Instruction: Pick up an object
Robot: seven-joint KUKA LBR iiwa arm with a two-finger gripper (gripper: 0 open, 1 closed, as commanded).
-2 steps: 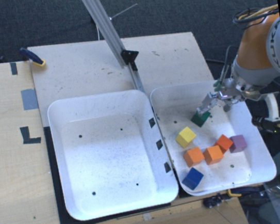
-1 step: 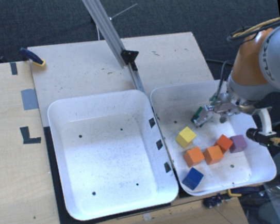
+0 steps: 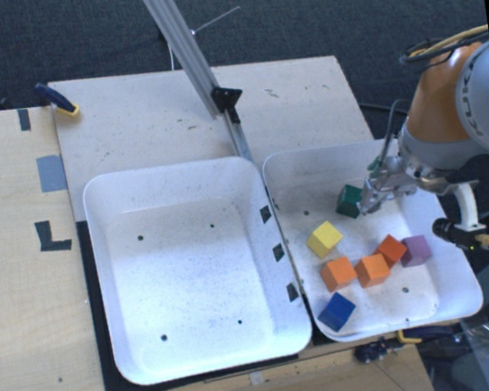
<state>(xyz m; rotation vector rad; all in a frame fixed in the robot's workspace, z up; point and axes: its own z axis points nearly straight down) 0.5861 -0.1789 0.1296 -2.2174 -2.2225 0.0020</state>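
STEP: tool is hovering at green cube in right bin | TOOL STATE: cannot tell | ADVICE: it should be centring over the cube, squaring to its faces, avoiding yellow cube nearby, 1 of 6 blocks there

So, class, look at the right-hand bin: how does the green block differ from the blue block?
The green block is dark green, while the blue block is blue. The green block sits toward the far side of the right bin, right beside the gripper; the blue block lies at the near edge, away from the gripper and apart from the others. Both are small cube-like blocks in the same bin.
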